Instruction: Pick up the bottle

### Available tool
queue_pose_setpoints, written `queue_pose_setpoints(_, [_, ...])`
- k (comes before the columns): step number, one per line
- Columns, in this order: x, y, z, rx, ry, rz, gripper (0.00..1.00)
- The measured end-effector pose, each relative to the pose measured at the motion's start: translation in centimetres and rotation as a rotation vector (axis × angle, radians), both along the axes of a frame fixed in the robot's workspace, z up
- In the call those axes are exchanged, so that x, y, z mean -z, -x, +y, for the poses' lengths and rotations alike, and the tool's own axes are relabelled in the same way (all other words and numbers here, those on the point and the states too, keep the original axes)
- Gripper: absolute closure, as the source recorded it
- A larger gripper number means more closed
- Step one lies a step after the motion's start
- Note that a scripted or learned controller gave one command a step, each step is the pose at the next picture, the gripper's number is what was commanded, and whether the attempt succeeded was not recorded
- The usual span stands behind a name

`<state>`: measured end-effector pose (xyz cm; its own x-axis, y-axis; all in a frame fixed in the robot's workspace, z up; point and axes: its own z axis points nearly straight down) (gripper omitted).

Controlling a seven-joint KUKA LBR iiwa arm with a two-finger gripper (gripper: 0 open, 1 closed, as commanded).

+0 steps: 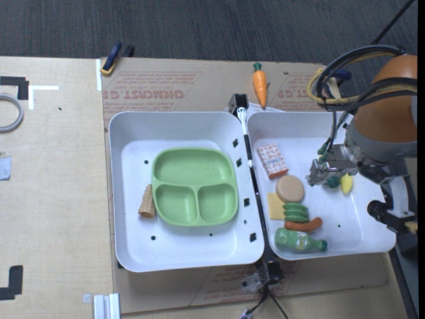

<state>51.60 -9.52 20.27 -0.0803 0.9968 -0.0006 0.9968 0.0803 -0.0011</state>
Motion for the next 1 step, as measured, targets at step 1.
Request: queue_pose_setpoints(1, [-1.67,3.30,4.42,0.284,-0.001,0.002,1.00])
